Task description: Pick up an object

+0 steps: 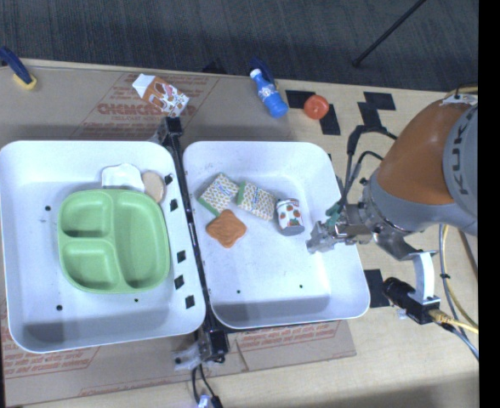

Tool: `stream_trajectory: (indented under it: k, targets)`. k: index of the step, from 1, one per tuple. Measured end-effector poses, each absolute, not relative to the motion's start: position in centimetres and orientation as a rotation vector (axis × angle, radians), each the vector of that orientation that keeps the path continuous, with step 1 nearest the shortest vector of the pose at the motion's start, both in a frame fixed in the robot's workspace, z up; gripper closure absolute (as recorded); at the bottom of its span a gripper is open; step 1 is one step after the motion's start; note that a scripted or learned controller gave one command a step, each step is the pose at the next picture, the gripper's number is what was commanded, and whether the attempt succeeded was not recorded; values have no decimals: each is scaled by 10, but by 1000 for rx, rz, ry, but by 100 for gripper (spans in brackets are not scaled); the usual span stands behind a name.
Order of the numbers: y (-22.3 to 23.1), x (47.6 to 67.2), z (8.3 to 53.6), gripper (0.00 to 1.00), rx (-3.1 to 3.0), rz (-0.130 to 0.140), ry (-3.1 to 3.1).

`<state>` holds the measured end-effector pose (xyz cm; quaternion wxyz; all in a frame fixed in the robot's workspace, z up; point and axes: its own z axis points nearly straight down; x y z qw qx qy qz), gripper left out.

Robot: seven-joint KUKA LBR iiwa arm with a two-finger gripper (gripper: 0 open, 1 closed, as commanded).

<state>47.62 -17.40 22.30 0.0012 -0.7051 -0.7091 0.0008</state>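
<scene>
Patterned pouch (256, 200) long axis slanting down-right, claw (321, 238) near right wall, grip seemingly unreadable.

Glossy green plastic tray (114, 238)

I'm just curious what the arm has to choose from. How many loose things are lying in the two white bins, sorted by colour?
Green: 3 — divided plastic plate, two patterned green-and-white packets
Orange: 1 — flat orange piece
White: 2 — small white cup-like piece, small white printed container
Tan: 1 — round tan disc
Total: 7
</scene>
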Motion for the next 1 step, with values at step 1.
stream_trajectory:
  k: [1]
  targets:
    - [-154, 553, 252, 100, -2215, -1, -2228]
